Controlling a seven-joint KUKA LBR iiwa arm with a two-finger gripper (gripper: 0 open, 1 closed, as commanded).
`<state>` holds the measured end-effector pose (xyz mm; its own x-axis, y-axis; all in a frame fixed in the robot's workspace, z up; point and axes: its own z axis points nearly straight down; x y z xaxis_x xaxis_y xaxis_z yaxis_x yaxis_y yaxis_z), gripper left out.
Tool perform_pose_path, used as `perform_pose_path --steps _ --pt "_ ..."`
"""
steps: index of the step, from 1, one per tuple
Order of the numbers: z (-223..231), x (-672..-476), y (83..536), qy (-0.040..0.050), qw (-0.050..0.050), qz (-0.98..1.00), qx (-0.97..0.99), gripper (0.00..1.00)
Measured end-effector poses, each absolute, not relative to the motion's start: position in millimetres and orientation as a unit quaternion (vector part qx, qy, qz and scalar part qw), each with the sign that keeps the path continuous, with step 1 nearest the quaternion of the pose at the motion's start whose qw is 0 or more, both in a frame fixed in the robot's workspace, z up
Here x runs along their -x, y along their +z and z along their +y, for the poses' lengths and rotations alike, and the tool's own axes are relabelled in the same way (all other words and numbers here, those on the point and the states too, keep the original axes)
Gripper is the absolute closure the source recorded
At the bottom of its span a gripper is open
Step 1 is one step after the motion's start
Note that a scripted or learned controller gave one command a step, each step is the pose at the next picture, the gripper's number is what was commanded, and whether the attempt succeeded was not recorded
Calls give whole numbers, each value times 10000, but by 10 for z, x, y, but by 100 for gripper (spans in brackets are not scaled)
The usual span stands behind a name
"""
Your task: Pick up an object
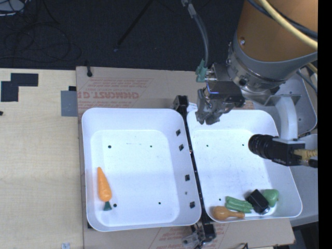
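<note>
The black divider (188, 160) between the two bins serves here as the landmark. Far to its left, the pale wooden surface (36, 154) carries some dark flat pieces near its upper left part. Closer to the divider lies the left bin (135, 119), white and shallow. In it, well to the left of the divider and near the lower left corner, a toy carrot (104, 185) lies with its orange body upward and its small green end downward.

Just right of the divider begins the right bin (244, 121). Above the top end of the divider, slightly to the right, the gripper (210, 117) hangs over the upper left corner of this bin. It is dark and seen from above, so it is not possible to tell how far it is open, and nothing can be seen in it.

To the lower right of the divider, along the bottom rim of the right bin, lie an orange-tan pear-shaped object (226, 213), a green vegetable (238, 204), a black block (258, 201) and a green rounded object (271, 195), close together.
</note>
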<state>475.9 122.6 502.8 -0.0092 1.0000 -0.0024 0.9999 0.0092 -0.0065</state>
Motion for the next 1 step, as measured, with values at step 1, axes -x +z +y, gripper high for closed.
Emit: perform_pose_path --steps 1 --pt "1233 -4762 5119 51 25 -7129 7012 100"
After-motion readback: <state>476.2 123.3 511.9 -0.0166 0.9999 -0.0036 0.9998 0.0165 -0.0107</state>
